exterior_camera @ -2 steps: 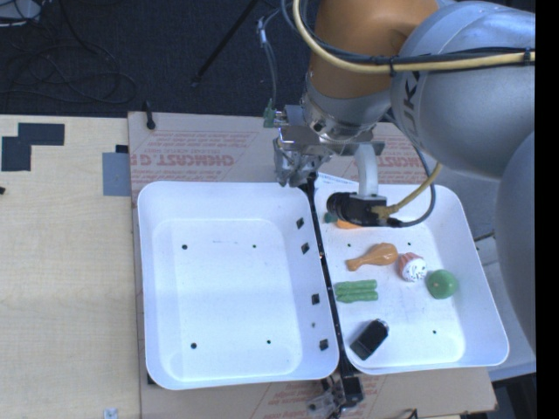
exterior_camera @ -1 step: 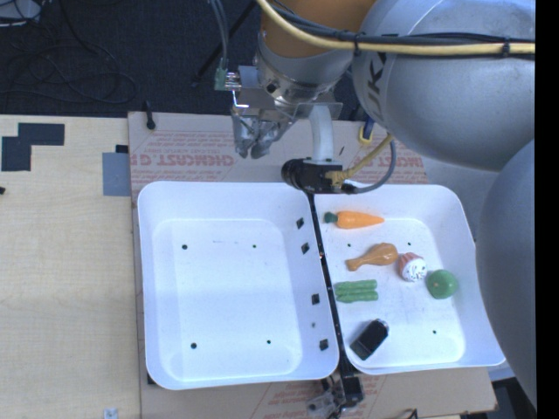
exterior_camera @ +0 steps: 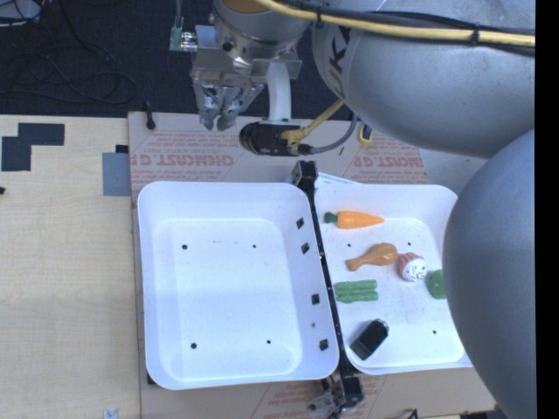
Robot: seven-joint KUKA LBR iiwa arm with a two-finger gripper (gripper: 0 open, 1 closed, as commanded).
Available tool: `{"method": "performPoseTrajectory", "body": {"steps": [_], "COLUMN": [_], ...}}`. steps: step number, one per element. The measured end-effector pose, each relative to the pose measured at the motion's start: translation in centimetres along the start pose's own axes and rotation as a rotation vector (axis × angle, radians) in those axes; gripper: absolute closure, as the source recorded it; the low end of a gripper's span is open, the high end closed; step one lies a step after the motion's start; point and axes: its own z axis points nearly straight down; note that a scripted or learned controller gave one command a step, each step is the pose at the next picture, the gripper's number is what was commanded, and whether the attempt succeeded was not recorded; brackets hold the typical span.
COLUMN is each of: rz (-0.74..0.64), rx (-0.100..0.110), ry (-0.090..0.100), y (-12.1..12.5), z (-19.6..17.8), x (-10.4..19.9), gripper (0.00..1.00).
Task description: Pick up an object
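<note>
The right bin (exterior_camera: 437,201) holds an orange carrot (exterior_camera: 355,220), a tan drumstick (exterior_camera: 374,256), a green ridged piece (exterior_camera: 355,291), a black block (exterior_camera: 369,339), a small red and white ball (exterior_camera: 412,268) and a green item (exterior_camera: 434,284) partly hidden by the arm. My gripper (exterior_camera: 221,112) hangs high above the far edge of the left bin (exterior_camera: 157,234), well away from all of these. Nothing shows between its fingers, which look close together.
The big grey arm (exterior_camera: 437,68) covers the upper right and the right bin's right side. A black divider (exterior_camera: 314,260) runs between the bins. Cardboard (exterior_camera: 192,157) lies under the bins, and a wooden bench (exterior_camera: 61,269) extends left.
</note>
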Motion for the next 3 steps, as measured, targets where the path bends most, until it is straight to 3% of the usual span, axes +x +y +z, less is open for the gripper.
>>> {"method": "performPoseTrajectory", "body": {"steps": [1,2,3], "rz": [0.008,0.006,0.003], "rx": [0.013,0.014,-0.01], "ry": [-0.006,-0.007,0.004], "y": [-3.5,-4.1,-6.5], "z": [7.7,15.8,0.0], "x": [-0.5,-0.3,-0.3], "gripper": [1.0,1.0,1.0]}}
